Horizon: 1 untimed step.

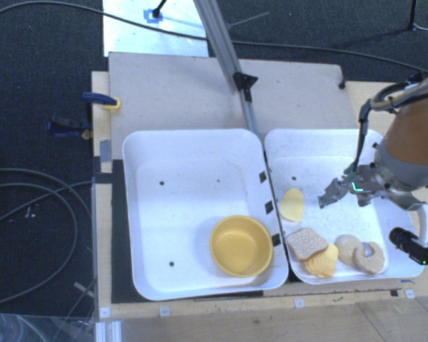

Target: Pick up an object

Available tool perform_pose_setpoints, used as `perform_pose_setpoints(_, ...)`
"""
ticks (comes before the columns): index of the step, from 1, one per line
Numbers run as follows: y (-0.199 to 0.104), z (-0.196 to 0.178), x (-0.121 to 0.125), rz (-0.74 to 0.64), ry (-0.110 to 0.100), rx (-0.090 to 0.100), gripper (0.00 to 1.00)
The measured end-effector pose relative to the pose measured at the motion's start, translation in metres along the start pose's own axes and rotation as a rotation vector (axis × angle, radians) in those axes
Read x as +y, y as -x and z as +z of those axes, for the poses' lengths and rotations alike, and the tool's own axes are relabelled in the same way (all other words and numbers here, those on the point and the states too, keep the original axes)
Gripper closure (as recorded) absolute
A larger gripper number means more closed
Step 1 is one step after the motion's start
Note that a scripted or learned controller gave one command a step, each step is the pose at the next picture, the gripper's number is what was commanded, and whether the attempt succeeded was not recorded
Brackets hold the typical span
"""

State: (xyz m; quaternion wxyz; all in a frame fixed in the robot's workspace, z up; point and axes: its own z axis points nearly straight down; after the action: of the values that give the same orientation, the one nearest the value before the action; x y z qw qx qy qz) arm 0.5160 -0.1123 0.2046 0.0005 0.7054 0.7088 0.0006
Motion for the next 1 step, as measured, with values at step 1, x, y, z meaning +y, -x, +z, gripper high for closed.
perform_pose_setpoints(1,0.0000,-0.0001,0.0001,0.000,0.000,0.000,0.00)
